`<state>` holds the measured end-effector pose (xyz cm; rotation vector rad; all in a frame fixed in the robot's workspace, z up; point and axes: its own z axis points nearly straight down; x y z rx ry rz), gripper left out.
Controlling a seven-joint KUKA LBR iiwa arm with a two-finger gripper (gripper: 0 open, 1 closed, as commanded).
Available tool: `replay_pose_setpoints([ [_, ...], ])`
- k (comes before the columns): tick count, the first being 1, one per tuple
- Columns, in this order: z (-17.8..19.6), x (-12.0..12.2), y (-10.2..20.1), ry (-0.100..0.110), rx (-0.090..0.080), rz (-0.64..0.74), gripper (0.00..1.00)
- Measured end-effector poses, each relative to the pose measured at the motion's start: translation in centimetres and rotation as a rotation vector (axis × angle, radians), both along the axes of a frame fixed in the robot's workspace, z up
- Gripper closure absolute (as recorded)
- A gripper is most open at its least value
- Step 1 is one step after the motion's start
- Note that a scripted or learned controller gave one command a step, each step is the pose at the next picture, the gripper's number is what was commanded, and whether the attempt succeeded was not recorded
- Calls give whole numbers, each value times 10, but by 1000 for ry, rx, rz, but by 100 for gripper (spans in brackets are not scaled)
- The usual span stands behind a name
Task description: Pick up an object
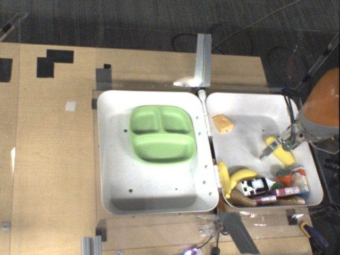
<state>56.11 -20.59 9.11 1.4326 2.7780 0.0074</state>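
**End effector at the corn, right bin**

We note the end effector (276, 149) low in the right bin (249, 108), at a yellow corn cob (283, 152) that lies on the bin floor toward the right wall. We cannot tell whether the cob sits between the fingers or just beside them, nor how far apart they stand; the view is too small there.

Handling, as we judge it: the corn looks like a light plastic toy, stiff, with a ribbed surface that should give some hold. Its round section could roll, so we would take it across the middle, not at an end.

Pose: the arm (323, 108) enters from the right, orange band above the wrist, wrist angled down and leftward.

Nearby clutter: banana (240, 175), cheese wedge (222, 123). The left bin (114, 190) holds a green tray (161, 133).
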Motion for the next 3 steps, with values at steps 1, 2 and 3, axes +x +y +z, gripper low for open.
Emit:
replay_pose_setpoints([
  [1,13,3,2,-6,2,-1,100],
  [2,96,86,37,6,3,-68,100],
  [3,114,84,81,8,3,-24,100],
])
